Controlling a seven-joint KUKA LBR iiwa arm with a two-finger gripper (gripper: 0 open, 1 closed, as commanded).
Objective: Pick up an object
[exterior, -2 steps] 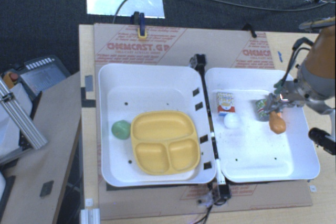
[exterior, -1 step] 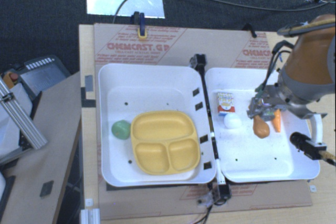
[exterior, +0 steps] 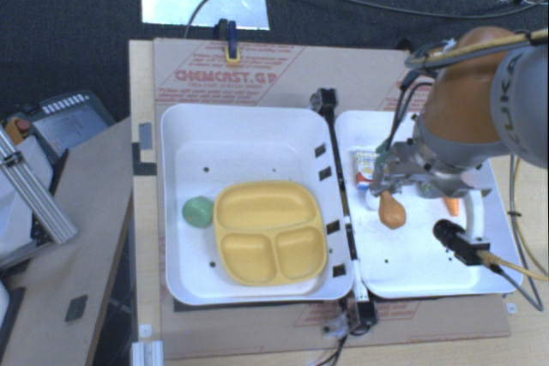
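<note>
Landmark for all positions: yellow divided tray, lying in the left bin.

Layout. Green ball touches or nearly touches the tray's left edge, same bin. Everything else of interest is right of the tray, across the divider, in the right bin.

Arm reaches in from the right and is bent down over the right bin. Gripper is low, right of the tray and level with its upper rim.

Target candidate: brown drumstick-shaped toy, right of the tray, directly under the gripper. Its narrow end points up into the tool, its bulb end points down. Top of the toy meets the gripper, or is hidden by it. Whether the claw is spread, pressed together or pinching the toy: cannot tell, because the wrist body covers the contact.

Other items right of the tray: a pale packet with red print, just above and left of the gripper, and a small orange piece farther right, past the toy.

Judgement on step: grasp phase, at or just around closing on the brown toy. Lift not confirmed, since the toy's bulb looks close to the bin floor.

Next move calls for: a firm closure on the narrow neck, then a straight vertical lift. Risk: the tapered neck may slip out.
</note>
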